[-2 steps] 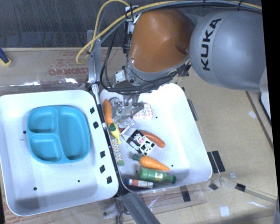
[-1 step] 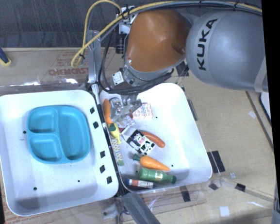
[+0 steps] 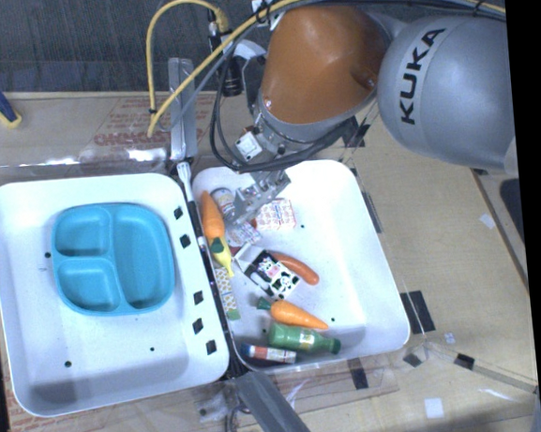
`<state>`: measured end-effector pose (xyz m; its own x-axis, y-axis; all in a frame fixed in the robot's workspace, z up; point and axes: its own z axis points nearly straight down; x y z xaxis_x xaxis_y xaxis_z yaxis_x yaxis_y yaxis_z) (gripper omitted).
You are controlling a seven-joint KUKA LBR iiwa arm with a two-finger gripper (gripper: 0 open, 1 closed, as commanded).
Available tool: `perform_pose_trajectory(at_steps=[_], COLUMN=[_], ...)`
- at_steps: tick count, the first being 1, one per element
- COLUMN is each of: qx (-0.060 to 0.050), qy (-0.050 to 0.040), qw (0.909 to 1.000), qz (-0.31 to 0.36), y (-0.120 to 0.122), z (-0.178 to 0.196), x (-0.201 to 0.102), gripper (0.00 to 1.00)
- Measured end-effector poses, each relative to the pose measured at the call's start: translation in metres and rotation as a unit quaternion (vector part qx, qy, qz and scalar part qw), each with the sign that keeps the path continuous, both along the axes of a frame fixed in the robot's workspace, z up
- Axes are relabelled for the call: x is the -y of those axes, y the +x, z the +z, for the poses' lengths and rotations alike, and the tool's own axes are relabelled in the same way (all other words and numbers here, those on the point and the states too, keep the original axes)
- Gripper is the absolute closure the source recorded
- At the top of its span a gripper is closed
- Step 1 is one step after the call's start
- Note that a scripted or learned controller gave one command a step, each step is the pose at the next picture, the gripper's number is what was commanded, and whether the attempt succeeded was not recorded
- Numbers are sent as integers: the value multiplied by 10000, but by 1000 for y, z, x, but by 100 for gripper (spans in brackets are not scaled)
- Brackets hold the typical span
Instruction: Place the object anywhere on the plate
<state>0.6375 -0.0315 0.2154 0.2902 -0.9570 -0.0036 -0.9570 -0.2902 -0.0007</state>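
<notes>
**Gripper reaching into the toy bin**

The gripper [image 3: 251, 203] is hanging low in the right bin [image 3: 349, 250], near its top left corner. I cannot tell whether it is gripping anything. Toy carrots [image 3: 212, 217] and a green bottle [image 3: 303, 339] are lying crowded together, so it could be bumping neighbours. The blue plate [image 3: 114, 257] is waiting across the bin walls, with open room.
</notes>
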Motion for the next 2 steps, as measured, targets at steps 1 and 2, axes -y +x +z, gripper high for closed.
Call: perform_pose_trajectory(at_steps=[1, 2], qx=[-27, -17], qy=[5, 9], qw=[9683, 9220], qz=[2498, 3871], y=[-40, -65], z=[0, -17], x=[-21, -8], gripper=[100, 100])
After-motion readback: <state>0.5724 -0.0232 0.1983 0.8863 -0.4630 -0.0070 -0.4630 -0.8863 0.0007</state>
